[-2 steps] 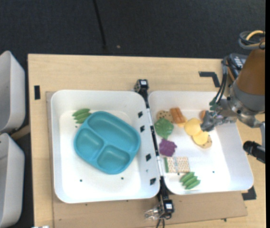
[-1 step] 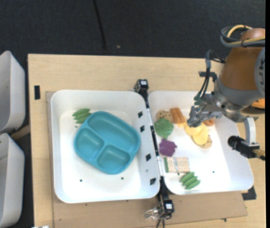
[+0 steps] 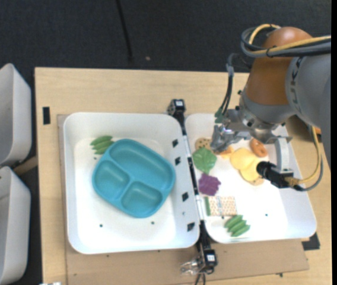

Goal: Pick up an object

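Gripper (image 3: 221,140) low in right bin (image 3: 287,215); beside green leaf (image 3: 204,159).

One fixed camera — above the bench (image 3: 50,100); slanted downward.

A wooden bench (image 3: 50,94) bears two white bins (image 3: 73,230) side by side.

- Even, fairly bright overhead light falls on the bench (image 3: 127,88).
- The two white bins (image 3: 73,183) read near overexposed, with little surface detail.
- Shadows are soft and short; a faint one lies under the blue divided tray (image 3: 134,177).
- The dark floor (image 3: 97,22) stays dim.
- The picture is low in resolution and slightly soft, small items blurring together.
- A dull sheen sits on the arm's orange band (image 3: 273,70).
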Controlling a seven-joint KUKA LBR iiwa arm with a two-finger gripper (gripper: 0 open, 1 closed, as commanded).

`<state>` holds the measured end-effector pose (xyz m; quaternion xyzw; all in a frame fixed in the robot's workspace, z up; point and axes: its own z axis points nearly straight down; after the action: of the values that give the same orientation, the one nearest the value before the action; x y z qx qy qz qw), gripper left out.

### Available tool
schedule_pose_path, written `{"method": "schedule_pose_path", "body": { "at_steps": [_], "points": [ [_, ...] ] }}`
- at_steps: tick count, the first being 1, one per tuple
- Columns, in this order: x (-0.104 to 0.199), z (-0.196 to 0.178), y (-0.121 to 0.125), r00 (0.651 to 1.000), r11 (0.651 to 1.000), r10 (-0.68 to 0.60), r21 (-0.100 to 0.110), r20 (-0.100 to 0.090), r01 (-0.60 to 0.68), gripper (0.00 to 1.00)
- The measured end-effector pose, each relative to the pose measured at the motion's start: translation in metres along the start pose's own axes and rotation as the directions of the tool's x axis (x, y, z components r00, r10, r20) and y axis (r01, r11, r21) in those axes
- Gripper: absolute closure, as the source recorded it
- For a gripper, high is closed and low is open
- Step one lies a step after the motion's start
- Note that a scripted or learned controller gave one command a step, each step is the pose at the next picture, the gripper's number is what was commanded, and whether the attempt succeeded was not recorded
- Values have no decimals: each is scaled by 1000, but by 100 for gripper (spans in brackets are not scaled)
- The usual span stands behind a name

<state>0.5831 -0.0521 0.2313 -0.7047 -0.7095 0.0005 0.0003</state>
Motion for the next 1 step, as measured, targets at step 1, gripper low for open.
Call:
{"method": "schedule_pose_path", "body": {
  "at_steps": [1],
  "points": [
    [52,7,17,1000,1000,0,0,0,0,100]
  ]
}}
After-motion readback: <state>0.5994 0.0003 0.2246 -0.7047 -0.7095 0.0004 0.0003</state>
